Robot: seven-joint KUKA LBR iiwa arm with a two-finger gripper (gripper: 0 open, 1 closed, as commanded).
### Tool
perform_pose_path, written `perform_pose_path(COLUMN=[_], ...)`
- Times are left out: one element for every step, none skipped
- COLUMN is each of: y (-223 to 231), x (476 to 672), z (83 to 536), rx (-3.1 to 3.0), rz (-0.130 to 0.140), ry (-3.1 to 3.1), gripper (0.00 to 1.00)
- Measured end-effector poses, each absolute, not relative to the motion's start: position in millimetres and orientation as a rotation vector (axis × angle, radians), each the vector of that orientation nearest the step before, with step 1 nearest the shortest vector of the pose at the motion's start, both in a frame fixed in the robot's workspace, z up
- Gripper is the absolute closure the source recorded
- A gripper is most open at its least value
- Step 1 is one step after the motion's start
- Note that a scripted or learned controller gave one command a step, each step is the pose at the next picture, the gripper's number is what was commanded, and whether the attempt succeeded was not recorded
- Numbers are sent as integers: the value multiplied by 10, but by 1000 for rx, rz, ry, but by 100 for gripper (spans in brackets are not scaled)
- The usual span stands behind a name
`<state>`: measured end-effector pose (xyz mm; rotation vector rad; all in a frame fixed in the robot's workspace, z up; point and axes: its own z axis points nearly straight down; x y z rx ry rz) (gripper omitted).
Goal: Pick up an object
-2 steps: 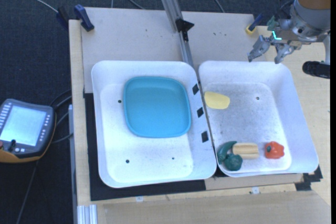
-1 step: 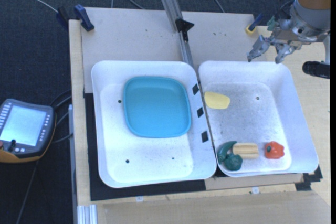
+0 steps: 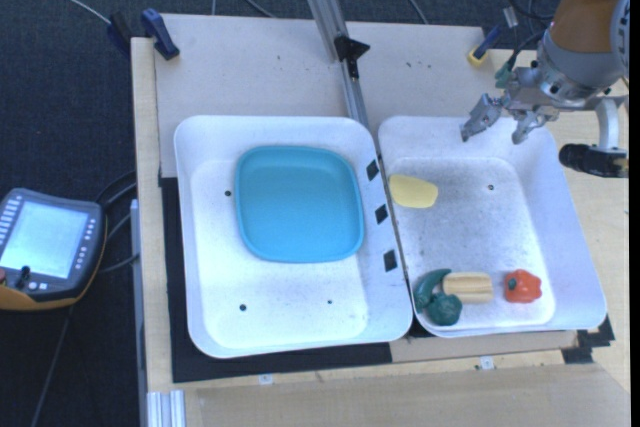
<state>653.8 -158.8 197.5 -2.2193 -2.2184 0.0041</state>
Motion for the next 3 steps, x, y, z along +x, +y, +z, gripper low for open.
perform_pose_path(y=[-1502, -1497, -1499], x=[6477, 6469, 6485], z=[1478, 954, 1092], rx=[-2219, -2219, -2222], rz=[3, 3, -2], ry=[-2220, -2220, -2223], gripper=[0, 0, 100])
